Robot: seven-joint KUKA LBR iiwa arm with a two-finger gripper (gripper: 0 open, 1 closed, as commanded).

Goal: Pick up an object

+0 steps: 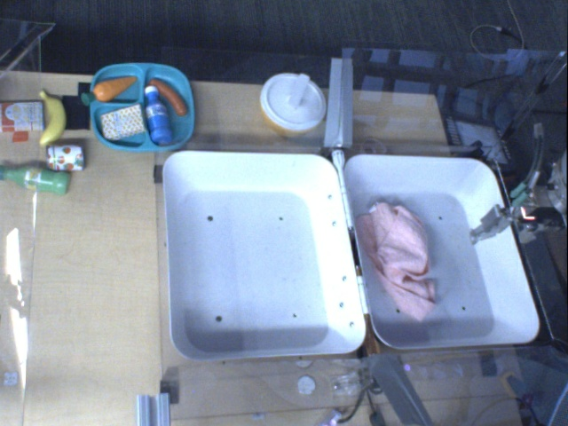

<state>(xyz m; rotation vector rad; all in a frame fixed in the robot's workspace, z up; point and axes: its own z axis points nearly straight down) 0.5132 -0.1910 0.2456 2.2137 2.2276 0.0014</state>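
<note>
Pink cloth (399, 257) lies crumpled in the right bin (470, 185), toward its left wall, touching nothing else. The gripper (493, 224) sits at that bin's right rim, well apart from the cloth (whether it is open or closed, I cannot tell). The left bin (257, 171) adjoins it. Beyond the bins stand a blue tray (182, 96) of toy food and a lidded cup (293, 103).

End effector (491, 226) low at far right, arm mostly out of frame
</note>
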